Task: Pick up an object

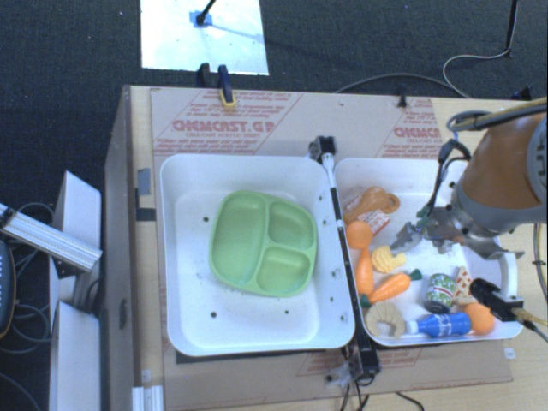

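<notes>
The near edge of the right bin [514, 336] holds a blue bottle-shaped toy [441, 324] lying on its side, with a pale ring-shaped piece [384, 318] to its left and a small orange ball [481, 318] to its right. Just behind these lie a green patterned can [441, 290] and an orange carrot [390, 288], the carrot angled toward the divider between the bins. Farther back are a yellow corn-like piece [388, 260], an upright orange item [365, 272], an orange round piece [359, 234] and a tan drumstick-shaped toy [374, 202].

The gripper [409, 237] sits above the middle of the right bin, at the end of the grey arm with its orange band [505, 165]. Its tip points left, toward the corn-like piece, which lies just below and to the left of it. No object is visible between the jaws; whether they stand apart or closed cannot be told at this resolution.

The left bin [184, 255] contains a green divided plate [264, 242] lying flat near its centre, well apart from the gripper.
</notes>
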Robot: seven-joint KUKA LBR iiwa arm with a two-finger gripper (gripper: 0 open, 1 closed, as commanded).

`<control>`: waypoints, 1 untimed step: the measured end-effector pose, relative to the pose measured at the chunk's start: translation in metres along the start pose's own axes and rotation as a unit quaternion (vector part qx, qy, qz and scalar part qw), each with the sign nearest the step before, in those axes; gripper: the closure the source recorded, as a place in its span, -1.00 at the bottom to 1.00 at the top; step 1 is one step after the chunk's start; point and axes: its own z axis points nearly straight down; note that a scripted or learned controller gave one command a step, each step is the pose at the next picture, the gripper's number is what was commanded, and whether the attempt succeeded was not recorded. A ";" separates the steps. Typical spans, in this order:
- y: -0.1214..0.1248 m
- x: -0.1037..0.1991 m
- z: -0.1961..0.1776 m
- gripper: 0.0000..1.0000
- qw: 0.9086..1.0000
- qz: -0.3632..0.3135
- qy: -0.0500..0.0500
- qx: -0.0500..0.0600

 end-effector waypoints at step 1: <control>-0.023 -0.014 0.068 -1.00 1.000 0.000 0.000 -0.001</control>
